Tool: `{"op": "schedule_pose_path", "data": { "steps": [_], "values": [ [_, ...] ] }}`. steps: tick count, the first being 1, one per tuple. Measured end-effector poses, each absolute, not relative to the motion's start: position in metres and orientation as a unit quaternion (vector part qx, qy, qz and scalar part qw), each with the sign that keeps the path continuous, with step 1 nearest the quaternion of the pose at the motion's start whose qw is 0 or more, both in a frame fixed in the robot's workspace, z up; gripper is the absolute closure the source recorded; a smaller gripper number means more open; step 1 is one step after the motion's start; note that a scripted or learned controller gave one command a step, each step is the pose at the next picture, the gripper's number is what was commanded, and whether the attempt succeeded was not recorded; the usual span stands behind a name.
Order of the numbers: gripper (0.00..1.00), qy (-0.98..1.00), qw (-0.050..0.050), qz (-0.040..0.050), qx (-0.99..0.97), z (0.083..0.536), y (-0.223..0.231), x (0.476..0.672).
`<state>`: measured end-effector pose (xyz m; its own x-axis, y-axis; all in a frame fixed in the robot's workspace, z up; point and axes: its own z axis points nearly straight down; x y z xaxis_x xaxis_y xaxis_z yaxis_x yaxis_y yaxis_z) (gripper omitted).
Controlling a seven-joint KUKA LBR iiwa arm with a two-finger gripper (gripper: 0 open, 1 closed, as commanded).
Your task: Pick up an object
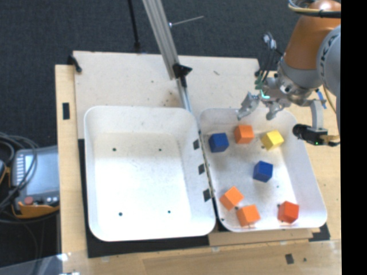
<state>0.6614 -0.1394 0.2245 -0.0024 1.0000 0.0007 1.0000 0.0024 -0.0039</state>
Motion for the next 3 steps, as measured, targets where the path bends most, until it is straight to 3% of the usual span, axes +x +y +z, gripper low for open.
{"op": "schedule_pose_path", "data": {
  "steps": [1, 3],
  "values": [
    [0.00, -0.709, -0.001, 0.0008, -0.706, 0.228, -0.140, 0.662],
    [0.00, -0.709, 0.000, 0.0018, -0.705, 0.124, -0.143, 0.672]
  ]
}}
